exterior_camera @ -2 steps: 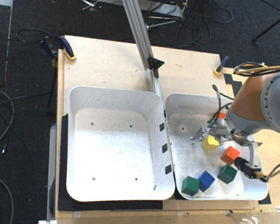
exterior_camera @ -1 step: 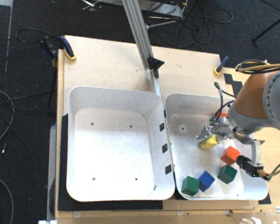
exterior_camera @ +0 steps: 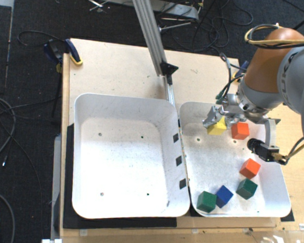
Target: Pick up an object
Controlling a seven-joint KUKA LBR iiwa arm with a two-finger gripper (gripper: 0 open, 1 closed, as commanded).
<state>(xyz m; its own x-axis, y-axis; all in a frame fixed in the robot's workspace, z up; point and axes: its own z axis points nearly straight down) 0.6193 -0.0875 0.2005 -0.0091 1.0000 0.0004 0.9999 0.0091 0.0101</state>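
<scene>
My gripper point(exterior_camera: 219, 117) hangs over the far left part of the right bin point(exterior_camera: 271, 206), under the arm's orange wrist band. A yellow block point(exterior_camera: 218, 127) sits directly below it, partly covered by the gripper, so contact is unclear. An orange block point(exterior_camera: 240, 130) lies just to its right. Nearer the front lie a second orange block point(exterior_camera: 250, 167), a dark green block point(exterior_camera: 247, 189), a blue block point(exterior_camera: 224, 196) and a green block point(exterior_camera: 206, 201).
The left bin point(exterior_camera: 89, 113) stands beside the right one, the two sharing a raised rim point(exterior_camera: 181, 152). A slanted metal rail point(exterior_camera: 153, 37) runs down to the bins' far junction. A black cable connector point(exterior_camera: 262, 149) hangs off the wrist above the right bin.
</scene>
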